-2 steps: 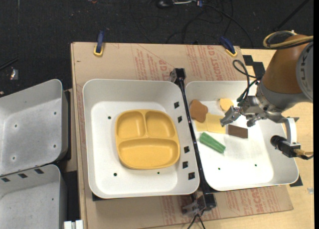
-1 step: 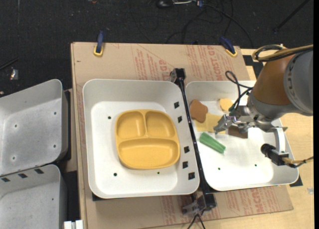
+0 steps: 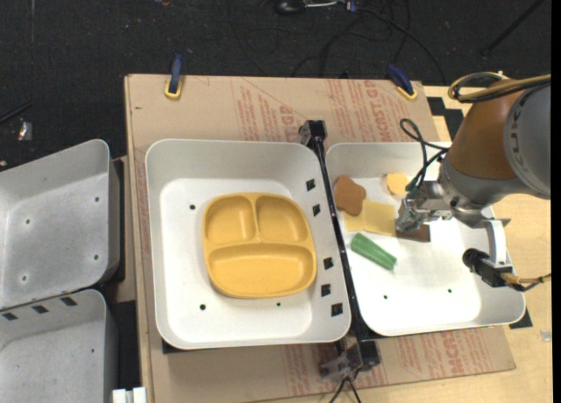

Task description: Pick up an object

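Yellow divided plastic plate [image 3: 259, 245] aside, your end effector [image 3: 412, 220] hangs low at a small dark brown piece [image 3: 423, 235], grip you cannot tell; next likely calls for pinching and lifting.

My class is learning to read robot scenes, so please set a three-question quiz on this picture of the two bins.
1. True or false: the yellow plate lies in the left bin.
2. The pincer is over which bin? A: left bin. B: right bin.
3. Fill in: the long block near the pincer is coloured ____.

Key: 1 true; 2 B; 3 green.
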